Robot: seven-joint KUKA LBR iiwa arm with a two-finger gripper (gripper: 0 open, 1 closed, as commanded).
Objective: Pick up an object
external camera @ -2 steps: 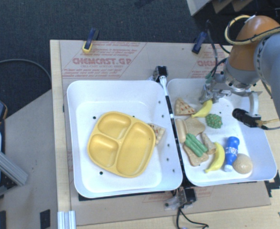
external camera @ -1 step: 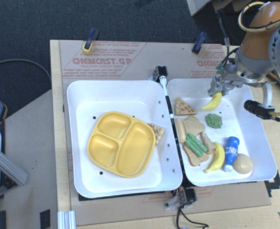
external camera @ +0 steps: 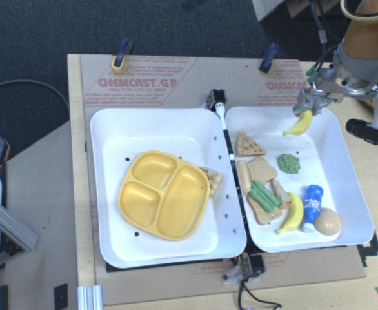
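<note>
The gripper [external camera: 309, 106] hangs over the right bin's [external camera: 353, 173] far edge with a banana [external camera: 298, 125] pinched at its top end between the fingers (the fruit dangles clear of the floor). The lift looks underway; next it needs a steady rise without slip. The banana is small, yellow, curved, 1 of 2.
</note>
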